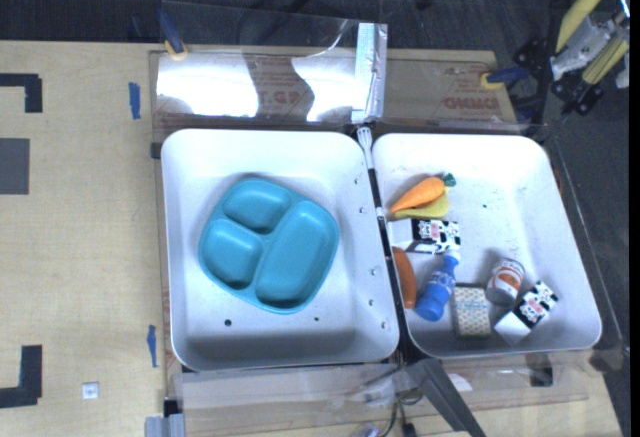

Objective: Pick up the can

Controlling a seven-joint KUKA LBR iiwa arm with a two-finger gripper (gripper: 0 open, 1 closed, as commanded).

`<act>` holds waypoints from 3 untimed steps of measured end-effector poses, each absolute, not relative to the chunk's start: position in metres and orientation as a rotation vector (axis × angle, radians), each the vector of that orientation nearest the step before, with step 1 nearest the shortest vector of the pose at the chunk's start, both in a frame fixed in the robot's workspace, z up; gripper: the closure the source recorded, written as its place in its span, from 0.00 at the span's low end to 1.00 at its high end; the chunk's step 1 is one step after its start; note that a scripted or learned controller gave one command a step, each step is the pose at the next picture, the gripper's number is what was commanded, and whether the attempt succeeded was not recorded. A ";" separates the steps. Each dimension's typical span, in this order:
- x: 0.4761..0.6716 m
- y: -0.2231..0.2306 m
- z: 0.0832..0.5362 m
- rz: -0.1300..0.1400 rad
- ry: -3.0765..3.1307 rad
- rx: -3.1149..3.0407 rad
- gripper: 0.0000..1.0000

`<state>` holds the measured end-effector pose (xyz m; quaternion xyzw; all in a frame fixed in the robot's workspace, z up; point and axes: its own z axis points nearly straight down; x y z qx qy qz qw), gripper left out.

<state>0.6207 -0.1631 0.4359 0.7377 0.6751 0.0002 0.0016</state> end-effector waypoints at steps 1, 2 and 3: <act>0.588 -0.063 0.435 -0.002 2.045 2.387 0.00; 0.551 -0.001 0.435 -0.001 2.553 1.834 0.00; 0.480 0.061 0.435 -0.002 2.585 1.788 0.00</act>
